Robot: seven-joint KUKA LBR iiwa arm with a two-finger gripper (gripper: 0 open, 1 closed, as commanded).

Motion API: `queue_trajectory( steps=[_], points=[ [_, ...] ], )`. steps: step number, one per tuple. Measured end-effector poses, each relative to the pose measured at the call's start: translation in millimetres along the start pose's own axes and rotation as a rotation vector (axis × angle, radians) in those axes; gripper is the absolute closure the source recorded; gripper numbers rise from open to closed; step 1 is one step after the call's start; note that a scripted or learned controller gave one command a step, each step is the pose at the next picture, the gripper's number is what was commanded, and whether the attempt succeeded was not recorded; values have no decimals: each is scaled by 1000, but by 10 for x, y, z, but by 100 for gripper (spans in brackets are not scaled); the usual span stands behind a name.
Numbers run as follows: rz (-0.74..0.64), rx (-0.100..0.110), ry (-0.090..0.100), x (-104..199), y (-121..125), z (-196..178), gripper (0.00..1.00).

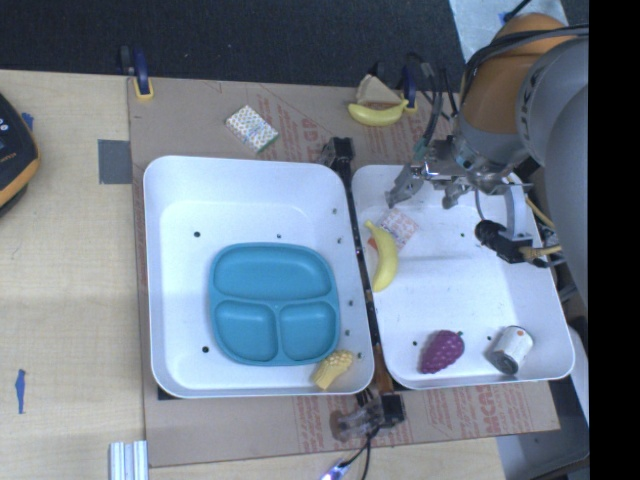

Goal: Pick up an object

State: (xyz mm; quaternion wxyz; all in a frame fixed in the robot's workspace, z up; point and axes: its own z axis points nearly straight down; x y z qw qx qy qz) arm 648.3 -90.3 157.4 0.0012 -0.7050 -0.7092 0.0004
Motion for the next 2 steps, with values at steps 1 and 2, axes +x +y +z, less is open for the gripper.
queue_trajectory(
  steps=[1,2],
  points=[
    [1,0,-2,-20,-187,543,0],
    [1,-6,0,-289,100,607,0]
  ],
)
